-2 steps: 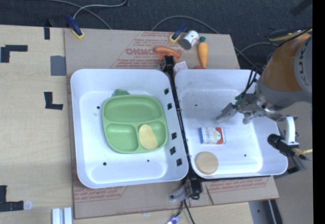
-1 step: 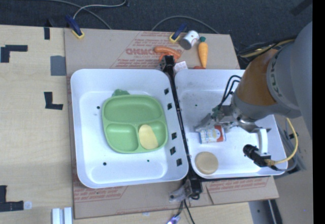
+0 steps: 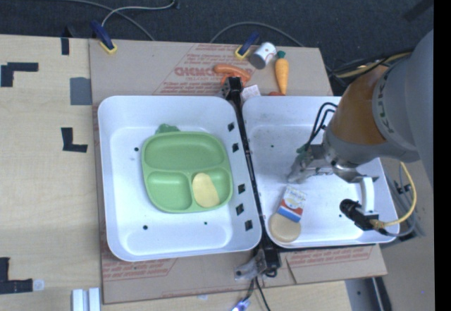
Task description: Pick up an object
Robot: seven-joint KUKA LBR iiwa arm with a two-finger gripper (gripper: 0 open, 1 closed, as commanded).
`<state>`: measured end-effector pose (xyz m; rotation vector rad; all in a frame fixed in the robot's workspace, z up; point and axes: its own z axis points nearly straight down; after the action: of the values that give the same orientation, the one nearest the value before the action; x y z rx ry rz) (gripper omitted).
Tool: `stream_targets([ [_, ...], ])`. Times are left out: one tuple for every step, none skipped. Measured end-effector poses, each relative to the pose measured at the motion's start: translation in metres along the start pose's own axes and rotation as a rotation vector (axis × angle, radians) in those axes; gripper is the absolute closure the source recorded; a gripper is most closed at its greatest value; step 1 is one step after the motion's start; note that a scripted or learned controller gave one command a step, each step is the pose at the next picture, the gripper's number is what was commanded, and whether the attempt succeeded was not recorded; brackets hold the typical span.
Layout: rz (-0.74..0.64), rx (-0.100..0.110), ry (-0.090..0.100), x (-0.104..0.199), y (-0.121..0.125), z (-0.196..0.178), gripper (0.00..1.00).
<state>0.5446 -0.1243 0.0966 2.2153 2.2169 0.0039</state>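
Observation:
My gripper [image 3: 301, 167] hangs low in the right bin [image 3: 268, 119], near its middle, with the grey arm and orange band [image 3: 359, 116] above it to the right. Just below the gripper lies a small white packet with red and blue print [image 3: 292, 204]. A tan round disc [image 3: 285, 228] sits against the bin's front wall, touching the packet's lower end. In the left bin [image 3: 120, 161] a green divided plate [image 3: 187, 170] holds a yellow oval piece [image 3: 206, 190] in its lower right compartment.
Behind the bins, on the cardboard, lie a toy carrot [image 3: 281, 74], a small white and grey cylinder [image 3: 264, 54], an orange sausage-like piece [image 3: 231, 71] and blue and yellow clips [image 3: 104, 37]. A black and white fitting with cable [image 3: 363, 209] hangs off the arm over the right bin's front corner.

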Motion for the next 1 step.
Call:
stream_targets([
  [0.000,0.000,0.000,0.0000,-0.0001,0.0001,0.00],
])
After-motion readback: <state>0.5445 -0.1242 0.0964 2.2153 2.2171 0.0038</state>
